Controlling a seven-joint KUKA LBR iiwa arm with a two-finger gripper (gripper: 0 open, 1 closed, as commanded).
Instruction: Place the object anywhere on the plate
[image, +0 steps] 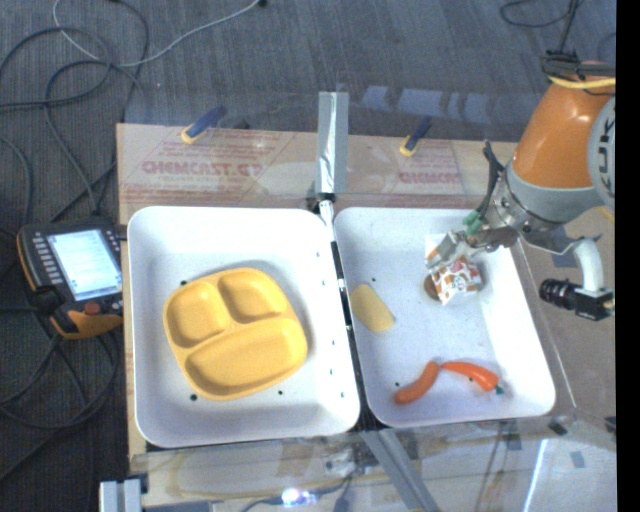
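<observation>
Carton sits in the right bin, directly under the gripper; fingers look closed on its top edge. Below it lie a carrot and sausage; a yellow wedge to its left. Plate sits far left in the left bin.

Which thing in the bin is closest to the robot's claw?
The small printed packet, right under the gripper. The yellow piece and orange pepper lie farther away.
</observation>
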